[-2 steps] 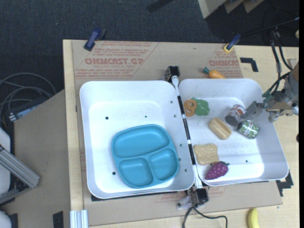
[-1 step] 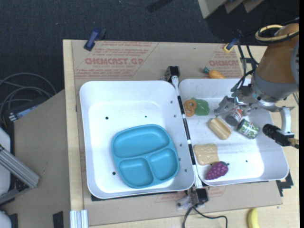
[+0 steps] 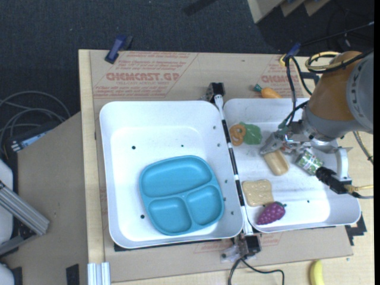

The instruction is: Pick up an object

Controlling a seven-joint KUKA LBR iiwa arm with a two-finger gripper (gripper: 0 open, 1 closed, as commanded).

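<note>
Grey arm (image 3: 350, 100) seen entering from right, orange band (image 3: 332, 94) above wrist. Wrist angled down and leftward. Gripper (image 3: 279, 142) positioned low at arm's end. Finger state not determinable from view.

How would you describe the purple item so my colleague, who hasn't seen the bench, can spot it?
Look in the right bin, at its near edge. The bunch of grapes lies just below the square cracker. It is the only purple, knobbly item there.

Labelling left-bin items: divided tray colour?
Light blue, plain, no pattern. The divided tray shows best in the camera view, lying in the left bin.
</note>
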